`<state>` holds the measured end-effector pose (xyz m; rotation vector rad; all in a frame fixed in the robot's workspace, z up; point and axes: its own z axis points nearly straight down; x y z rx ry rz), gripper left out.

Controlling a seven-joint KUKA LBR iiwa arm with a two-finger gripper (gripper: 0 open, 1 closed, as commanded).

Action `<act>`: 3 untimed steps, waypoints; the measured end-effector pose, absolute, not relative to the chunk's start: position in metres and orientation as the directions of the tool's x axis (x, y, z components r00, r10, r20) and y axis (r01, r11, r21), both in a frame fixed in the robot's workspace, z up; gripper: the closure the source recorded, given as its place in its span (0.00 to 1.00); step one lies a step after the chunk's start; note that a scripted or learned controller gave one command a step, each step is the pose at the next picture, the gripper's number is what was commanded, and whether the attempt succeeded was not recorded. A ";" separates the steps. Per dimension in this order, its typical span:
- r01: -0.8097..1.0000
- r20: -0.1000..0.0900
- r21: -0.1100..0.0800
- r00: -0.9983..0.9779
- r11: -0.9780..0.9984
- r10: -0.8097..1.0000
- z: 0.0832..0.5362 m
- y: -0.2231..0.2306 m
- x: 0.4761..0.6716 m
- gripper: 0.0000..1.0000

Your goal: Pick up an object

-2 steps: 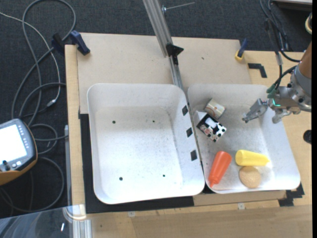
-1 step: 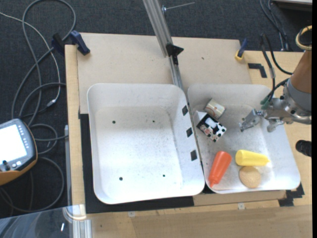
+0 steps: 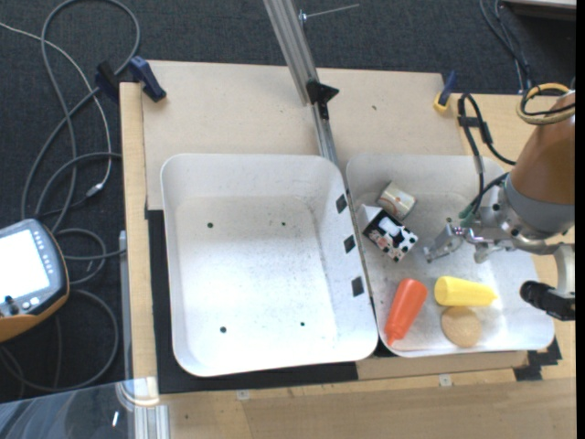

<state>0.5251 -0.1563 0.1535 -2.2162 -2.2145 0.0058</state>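
Observation:
My gripper (image 3: 442,242) hangs over the middle of the right bin (image 3: 512,341), open, with nothing between its fingers. Just left of it lies a black-and-white patterned cube (image 3: 392,236), a small gap away. A small beige cylinder (image 3: 397,198) sits further back. Toward the bin's front are an orange cylinder (image 3: 405,307), a yellow block (image 3: 464,291) just below the gripper, and a round tan piece (image 3: 462,328). The arm's orange band and grey wrist (image 3: 539,199) come in from the right.
The left bin (image 3: 183,199) stands beside the right one, and their rims meet near the middle. A slanted metal rail (image 3: 297,53) crosses the back of the bench. Cables hang by the arm at the right.

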 end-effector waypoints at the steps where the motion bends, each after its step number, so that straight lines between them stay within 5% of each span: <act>1: 1.000 0.003 -0.008 0.001 -0.001 1.000 0.101 -0.163 0.516 0.00; 2: 1.000 0.001 0.001 0.000 0.000 1.000 0.115 -0.163 0.519 1.00; 3: 1.000 -0.002 0.008 -0.003 0.003 1.000 0.179 -0.160 0.523 1.00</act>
